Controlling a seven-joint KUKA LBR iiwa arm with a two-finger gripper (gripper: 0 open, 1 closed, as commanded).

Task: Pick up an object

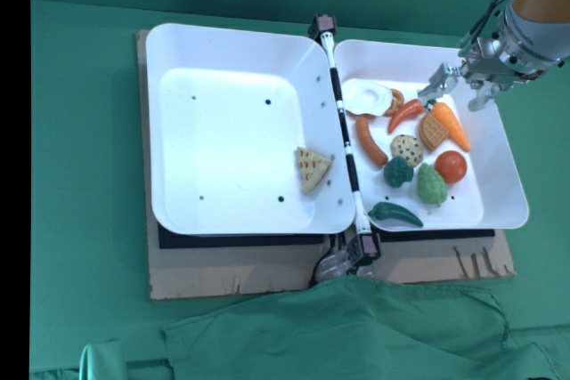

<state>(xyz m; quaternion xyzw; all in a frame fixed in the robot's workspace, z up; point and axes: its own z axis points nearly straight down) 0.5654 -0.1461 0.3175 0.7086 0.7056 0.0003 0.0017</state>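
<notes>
End effector (459, 91) above carrot (452, 125), fingers apart

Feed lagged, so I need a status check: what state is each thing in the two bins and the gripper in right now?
Gripper: open, above the right bin's top, holding nothing.
Carrot: lying slantwise, right bin.
Red chili: lying by the fried egg.
Sausage: lying flat.
Tomato: resting, untouched.
Green pepper: lying near the front wall.
Pie wedge: lying flat, left bin.

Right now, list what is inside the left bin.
The left bin holds one thing: a tan wedge, like a waffle slice, near its right wall. The remaining floor is bare white with small dark holes. What lies under the wedge is covered.
</notes>
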